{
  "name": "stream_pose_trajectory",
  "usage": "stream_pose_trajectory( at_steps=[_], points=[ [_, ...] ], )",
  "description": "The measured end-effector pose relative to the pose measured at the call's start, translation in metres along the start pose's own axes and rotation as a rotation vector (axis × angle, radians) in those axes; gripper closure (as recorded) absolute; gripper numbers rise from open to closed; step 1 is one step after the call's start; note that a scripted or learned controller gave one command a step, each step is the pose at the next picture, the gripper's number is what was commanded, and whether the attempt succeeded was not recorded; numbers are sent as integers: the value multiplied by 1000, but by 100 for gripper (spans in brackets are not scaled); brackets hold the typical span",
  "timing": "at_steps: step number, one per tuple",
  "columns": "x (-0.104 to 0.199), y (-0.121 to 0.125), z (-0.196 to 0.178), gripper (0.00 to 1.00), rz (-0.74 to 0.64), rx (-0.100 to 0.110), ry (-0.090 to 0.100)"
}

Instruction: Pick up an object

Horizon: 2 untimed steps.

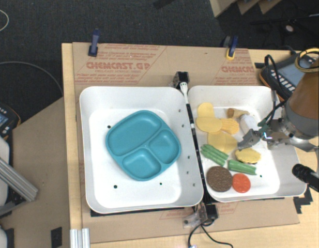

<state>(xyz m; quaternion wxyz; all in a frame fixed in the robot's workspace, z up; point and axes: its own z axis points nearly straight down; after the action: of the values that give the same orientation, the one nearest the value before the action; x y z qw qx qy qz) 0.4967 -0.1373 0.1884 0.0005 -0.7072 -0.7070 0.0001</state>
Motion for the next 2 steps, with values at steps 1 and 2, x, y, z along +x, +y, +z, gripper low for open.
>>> stream_pose_trajectory(
  at_steps=[1,2],
  points=[
    [-18,-17,-73,0,2,-8,-4],
    [-14,19,-149,0,-4,-13,-4]
  ],
)
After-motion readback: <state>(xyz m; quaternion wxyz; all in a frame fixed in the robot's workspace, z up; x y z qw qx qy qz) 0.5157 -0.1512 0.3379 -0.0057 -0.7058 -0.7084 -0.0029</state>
